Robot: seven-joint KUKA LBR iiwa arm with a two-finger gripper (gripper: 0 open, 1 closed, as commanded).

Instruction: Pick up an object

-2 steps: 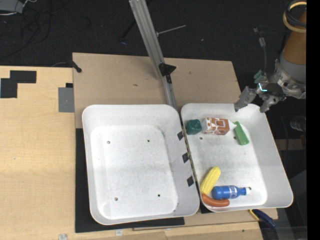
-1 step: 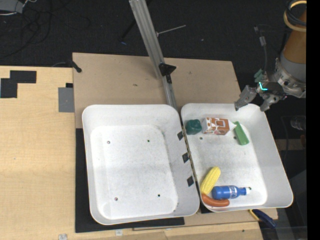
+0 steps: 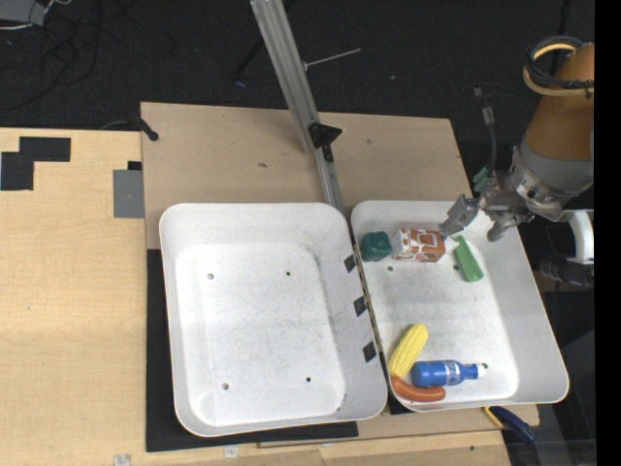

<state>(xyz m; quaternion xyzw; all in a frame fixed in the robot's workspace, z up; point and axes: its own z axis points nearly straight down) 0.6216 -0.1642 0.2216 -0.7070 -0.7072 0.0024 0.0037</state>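
The right bin (image 3: 485, 309) holds several objects. A dark green block (image 3: 375, 247) and a red-and-white patterned packet (image 3: 420, 244) lie near its far edge, with a green stick (image 3: 469, 260) just right of them. At the near edge lie a yellow corn cob (image 3: 408, 349), a blue bottle (image 3: 444, 373) and an orange-red sausage (image 3: 419, 391). My gripper (image 3: 480, 220) hangs over the bin's far right corner, above and just right of the packet. Its two fingers (image 3: 459, 216) are spread apart with nothing between them.
The left bin (image 3: 257, 314) sits beside the right one, with black clips (image 3: 359, 305) along the shared edge. A slanted metal rail (image 3: 296, 90) rises from the back of the bench. A wooden table (image 3: 68, 299) lies to the left.
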